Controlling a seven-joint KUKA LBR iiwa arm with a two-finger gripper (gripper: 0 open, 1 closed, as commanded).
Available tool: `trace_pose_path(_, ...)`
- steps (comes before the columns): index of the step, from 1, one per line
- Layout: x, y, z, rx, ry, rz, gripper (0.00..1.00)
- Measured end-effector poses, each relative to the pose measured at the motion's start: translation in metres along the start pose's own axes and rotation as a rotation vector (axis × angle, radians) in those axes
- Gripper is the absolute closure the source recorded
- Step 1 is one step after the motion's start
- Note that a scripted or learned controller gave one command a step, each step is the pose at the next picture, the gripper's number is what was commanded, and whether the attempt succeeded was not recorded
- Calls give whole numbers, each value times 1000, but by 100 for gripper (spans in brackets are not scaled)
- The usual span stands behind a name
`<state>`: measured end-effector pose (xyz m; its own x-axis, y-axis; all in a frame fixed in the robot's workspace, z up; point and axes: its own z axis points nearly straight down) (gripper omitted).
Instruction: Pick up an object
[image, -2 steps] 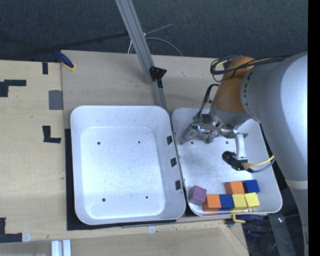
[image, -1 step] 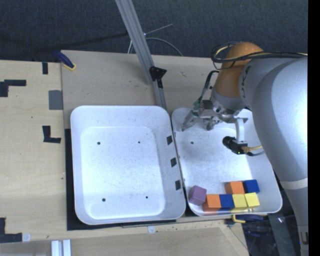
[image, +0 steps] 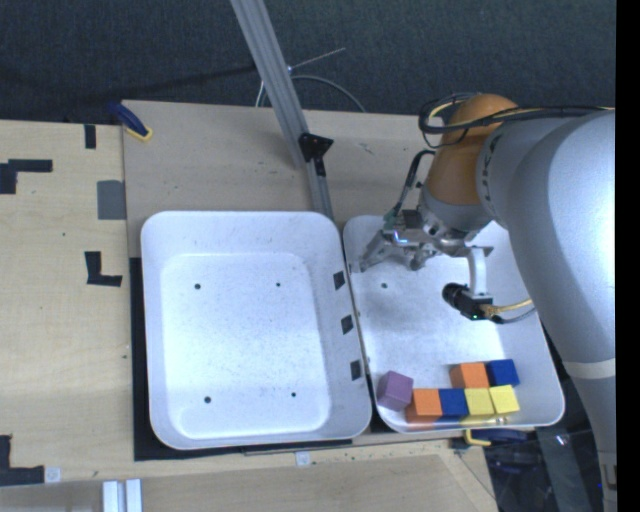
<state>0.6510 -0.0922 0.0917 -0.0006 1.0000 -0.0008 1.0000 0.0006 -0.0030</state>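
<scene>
Several small blocks lie along the near edge of the right bin (image: 385, 310): a purple block (image: 396, 388), an orange block (image: 427, 402), a blue block (image: 453, 402) and yellow blocks (image: 491, 401), with another orange block (image: 468, 376) and blue block (image: 501, 373) just behind them. My gripper (image: 396, 258) hangs over the far left corner of the right bin, well away from the blocks. Its fingers (image: 372, 256) are spread open with nothing between them.
The left bin (image: 160, 240) lies beside the right one. A slanted metal bar (image: 285, 90) with a black clamp reaches down to the far edge between the bins. A black cable fitting (image: 465, 298) hangs off the wrist over the right bin.
</scene>
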Motion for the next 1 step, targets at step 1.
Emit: trace_pose_path(1, 40, -39, -105, -9, 2, -4, 0)
